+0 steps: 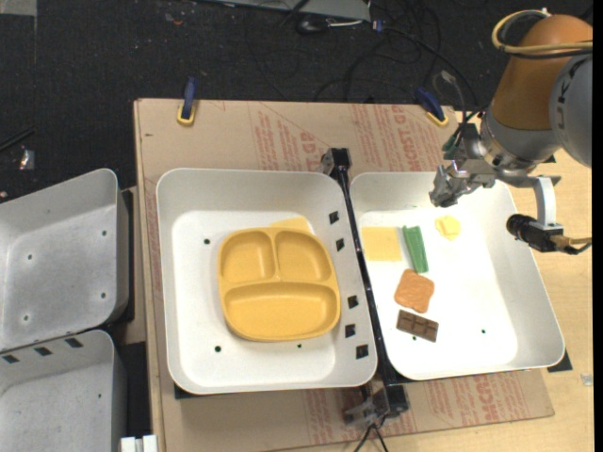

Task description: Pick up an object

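Nearest the camera lay a brown chocolate bar (417, 326) in the right bin (528, 281), with an orange cookie (414, 291) just above it, then a green stick (415, 249) beside a pale yellow slice (381, 244) and a small yellow piece (448, 226). My gripper (448, 188) hung over that bin's far edge, holding nothing I could see. A yellow divided tray (279, 284) sat in the left bin (184, 281)

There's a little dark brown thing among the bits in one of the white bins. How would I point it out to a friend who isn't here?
Start at the right-hand white bin, the one without the big yellow divided plate. Several small pieces lie in a cluster by its left wall; go to the one nearest the camera. That is the chocolate-brown bar, a small scored rectangle just below the orange cracker-like piece and the only dark item there.
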Controlling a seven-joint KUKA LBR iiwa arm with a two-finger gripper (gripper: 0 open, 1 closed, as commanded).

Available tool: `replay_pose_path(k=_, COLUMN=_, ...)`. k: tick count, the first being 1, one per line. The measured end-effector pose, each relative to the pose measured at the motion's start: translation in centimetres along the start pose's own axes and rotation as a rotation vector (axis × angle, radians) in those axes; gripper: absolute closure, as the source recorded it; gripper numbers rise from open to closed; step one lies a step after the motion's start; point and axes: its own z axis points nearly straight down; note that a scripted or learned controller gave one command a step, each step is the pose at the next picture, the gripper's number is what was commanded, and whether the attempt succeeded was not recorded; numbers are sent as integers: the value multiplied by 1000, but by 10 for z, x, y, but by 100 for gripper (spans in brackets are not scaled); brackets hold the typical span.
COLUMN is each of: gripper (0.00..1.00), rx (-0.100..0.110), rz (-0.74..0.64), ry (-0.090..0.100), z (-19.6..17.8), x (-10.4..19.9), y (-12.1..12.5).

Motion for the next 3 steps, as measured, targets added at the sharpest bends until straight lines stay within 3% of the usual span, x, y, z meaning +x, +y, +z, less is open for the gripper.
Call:
replay_pose_path(k=1, gripper=100, rx=1, rz=0, ry=0, z=-32, x=0, y=1)
replay_pose_path(k=3, gripper=100, rx=6, rz=-3, ry=3, z=-47, x=96, y=-13)
